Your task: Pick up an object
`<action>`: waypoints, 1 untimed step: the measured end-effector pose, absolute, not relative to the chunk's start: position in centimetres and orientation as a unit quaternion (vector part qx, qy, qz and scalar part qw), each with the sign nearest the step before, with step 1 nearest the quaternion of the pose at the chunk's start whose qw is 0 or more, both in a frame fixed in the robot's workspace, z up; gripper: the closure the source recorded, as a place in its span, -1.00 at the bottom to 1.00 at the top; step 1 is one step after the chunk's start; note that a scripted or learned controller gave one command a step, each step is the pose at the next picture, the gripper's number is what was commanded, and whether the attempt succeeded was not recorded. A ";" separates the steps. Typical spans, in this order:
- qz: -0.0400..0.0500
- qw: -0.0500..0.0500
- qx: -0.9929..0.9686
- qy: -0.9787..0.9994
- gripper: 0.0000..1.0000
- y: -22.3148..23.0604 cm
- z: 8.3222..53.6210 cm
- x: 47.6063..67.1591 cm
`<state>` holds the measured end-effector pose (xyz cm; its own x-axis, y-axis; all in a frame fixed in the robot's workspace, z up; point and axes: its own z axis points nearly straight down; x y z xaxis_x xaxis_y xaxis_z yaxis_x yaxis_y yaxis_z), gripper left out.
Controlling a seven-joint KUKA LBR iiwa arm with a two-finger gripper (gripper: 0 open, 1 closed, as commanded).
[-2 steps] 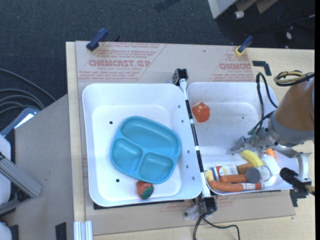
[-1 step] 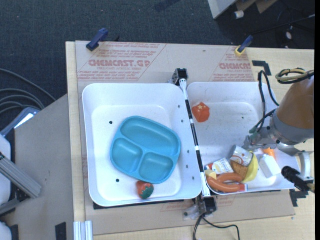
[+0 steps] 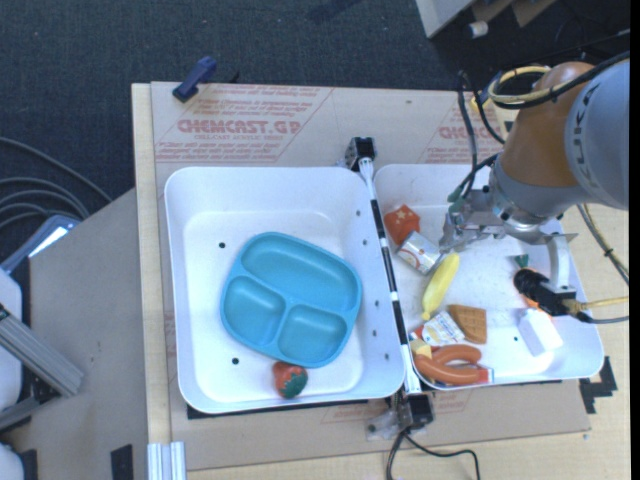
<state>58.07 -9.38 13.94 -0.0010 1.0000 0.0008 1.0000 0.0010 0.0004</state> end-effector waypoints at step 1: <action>-0.001 0.000 -0.707 -0.707 1.00 -3.3 22.4 58.3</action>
<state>58.32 -3.29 22.39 -0.0010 1.0000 0.0008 1.0000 0.0010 0.0007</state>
